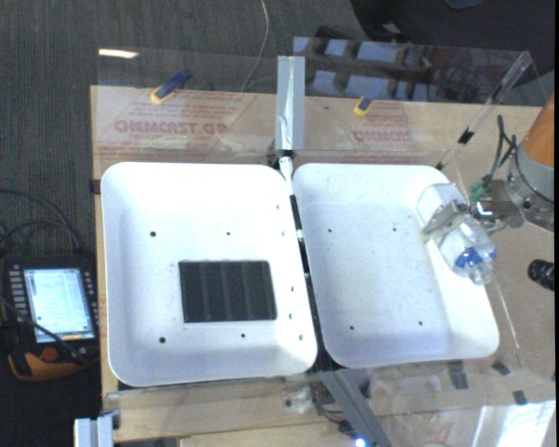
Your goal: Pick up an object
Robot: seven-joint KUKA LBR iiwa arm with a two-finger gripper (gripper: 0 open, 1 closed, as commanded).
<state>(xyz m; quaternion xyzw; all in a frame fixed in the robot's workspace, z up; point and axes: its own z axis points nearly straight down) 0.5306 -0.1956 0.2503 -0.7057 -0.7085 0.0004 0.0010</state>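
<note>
A dark grey ribbed rectangular pad [227, 291] lies flat in the left bin [130, 203], towards its front. My gripper [458, 217] hangs over the right side of the right bin [373, 343]. A clear plastic bottle with blue on it [471, 255] sits right under and in front of the gripper, against the bin's right wall. The gripper body overlaps the bottle's upper end, so I cannot see whether the bottle is held.
The arm [540, 170] comes in from the right, over the bench edge. A grey post [290, 101] stands behind the gap between the bins. Clear panels stand along the back. A handheld controller [51, 305] lies on the floor to the left.
</note>
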